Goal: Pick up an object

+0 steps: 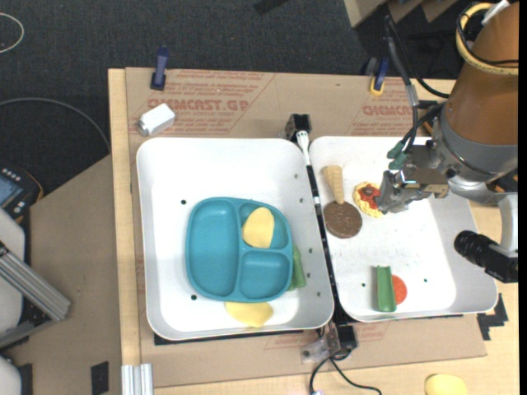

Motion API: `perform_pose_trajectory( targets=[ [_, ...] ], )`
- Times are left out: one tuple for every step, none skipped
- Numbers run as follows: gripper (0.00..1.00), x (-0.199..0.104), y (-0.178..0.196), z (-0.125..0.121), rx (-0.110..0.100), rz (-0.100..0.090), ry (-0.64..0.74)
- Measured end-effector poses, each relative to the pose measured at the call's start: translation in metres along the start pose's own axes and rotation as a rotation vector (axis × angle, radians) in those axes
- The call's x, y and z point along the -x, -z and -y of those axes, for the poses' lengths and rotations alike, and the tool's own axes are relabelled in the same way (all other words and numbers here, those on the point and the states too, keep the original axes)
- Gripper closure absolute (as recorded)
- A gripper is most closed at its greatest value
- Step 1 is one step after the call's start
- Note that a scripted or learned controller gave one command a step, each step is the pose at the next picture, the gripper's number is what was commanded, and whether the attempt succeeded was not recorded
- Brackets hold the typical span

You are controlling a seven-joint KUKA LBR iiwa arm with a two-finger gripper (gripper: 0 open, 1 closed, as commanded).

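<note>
My gripper (389, 194) hangs low over the upper middle of the right bin (440, 249), right beside a small yellow and red toy (367, 197) and partly covering its right side. I cannot see whether it touches the toy. Left of that lie a tan ice-cream cone (333, 183) and a brown round disc (342, 220). Near the bin's front edge, a green block (384, 288) lies against an orange-red disc (399, 288).
The left bin (165, 188) holds a teal divided plate (222, 249) with a yellow piece (258, 227) in one compartment. Another yellow piece (249, 311) lies in front of the plate, a green one (297, 268) at its right edge. A black divider (311, 189) separates the bins.
</note>
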State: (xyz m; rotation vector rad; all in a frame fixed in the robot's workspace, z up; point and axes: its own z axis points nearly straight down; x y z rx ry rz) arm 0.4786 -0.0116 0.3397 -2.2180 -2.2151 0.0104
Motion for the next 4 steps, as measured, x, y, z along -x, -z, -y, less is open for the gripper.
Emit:
perform_pose_trajectory(
  targets=[
    [1.00, 0.005, 0.127, 0.000, 0.026, 0.000, 0.002],
    [1.00, -0.026, 0.021, 0.000, -0.002, 0.000, 0.004],
    [1.00, -0.068, 0.047, 0.000, 0.013, -0.001, 0.005],
    [1.00, -0.052, 0.052, 0.000, 0.013, 0.000, -0.001]
  ],
)
